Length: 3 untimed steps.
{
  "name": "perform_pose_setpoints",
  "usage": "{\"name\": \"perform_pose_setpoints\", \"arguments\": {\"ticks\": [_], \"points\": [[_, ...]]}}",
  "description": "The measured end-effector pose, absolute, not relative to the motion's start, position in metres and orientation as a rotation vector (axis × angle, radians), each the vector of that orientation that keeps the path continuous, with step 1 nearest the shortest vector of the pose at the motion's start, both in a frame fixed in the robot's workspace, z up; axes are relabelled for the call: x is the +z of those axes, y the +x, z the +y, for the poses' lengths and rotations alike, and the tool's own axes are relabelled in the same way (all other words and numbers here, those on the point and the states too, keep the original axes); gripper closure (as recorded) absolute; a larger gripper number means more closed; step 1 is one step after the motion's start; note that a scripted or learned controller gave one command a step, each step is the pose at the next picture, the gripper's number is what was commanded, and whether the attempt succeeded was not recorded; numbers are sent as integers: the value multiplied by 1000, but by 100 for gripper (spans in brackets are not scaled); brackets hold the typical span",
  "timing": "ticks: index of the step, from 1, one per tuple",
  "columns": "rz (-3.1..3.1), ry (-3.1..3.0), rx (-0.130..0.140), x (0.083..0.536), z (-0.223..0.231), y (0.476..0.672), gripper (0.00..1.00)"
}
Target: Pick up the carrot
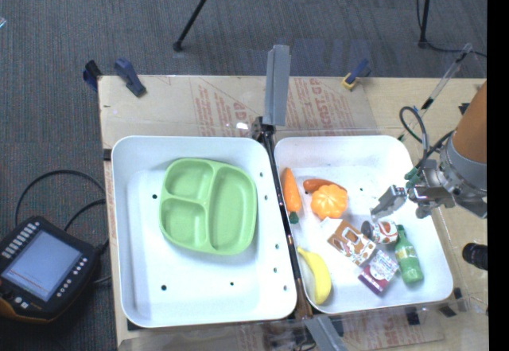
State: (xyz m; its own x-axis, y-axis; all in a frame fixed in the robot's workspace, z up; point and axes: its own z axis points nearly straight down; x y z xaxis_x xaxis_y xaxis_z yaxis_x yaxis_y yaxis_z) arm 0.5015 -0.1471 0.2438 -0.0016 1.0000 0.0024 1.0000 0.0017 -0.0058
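Observation:
The carrot [291, 191] is orange with a green stem end and lies lengthwise along the left wall of the right bin [342, 146]. My gripper [404, 205] hovers over the right side of that bin, well to the right of the carrot and apart from it. It is open with nothing between its fingers. Just below it are a small red and white can [386, 231] and a green bottle [409, 256].
An orange round fruit [328, 201] and a second orange piece [320, 184] sit right beside the carrot. A banana [316, 274], a snack box [351, 241] and a purple packet [380, 271] lie nearer the front. A green divided plate [209, 206] rests in the left bin [135, 262].

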Motion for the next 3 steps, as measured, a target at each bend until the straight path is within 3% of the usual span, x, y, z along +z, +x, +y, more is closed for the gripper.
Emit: {"name": "perform_pose_setpoints", "arguments": {"ticks": [1, 2, 3], "points": [[-2374, -2053, 1, 124, -138, 546, 0], [-2325, -2108, 2, 86, -150, 612, 0], [-2533, -1837, 14, 87, -142, 641, 0]]}}
